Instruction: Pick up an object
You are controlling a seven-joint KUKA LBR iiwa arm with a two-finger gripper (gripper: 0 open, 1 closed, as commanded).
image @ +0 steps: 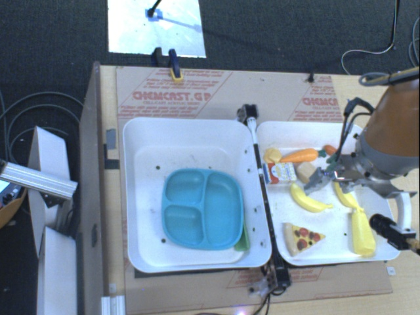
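Gripper [319,179], jaws' state impossible to tell, hovers just above the banana [310,199]; crowded toys could spoil any grasp.

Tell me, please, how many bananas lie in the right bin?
2. One banana lies mid-bin, just below the gripper. A second banana lies to its right, partly under the arm, so more may be hidden there.

Single fixed camera above the bench, looking down at a slant. Both white bins in frame: left bin [141,195], right bin [341,251]. Arm [394,130] enters from view right. Moderate distance; floor visible beyond the bench.
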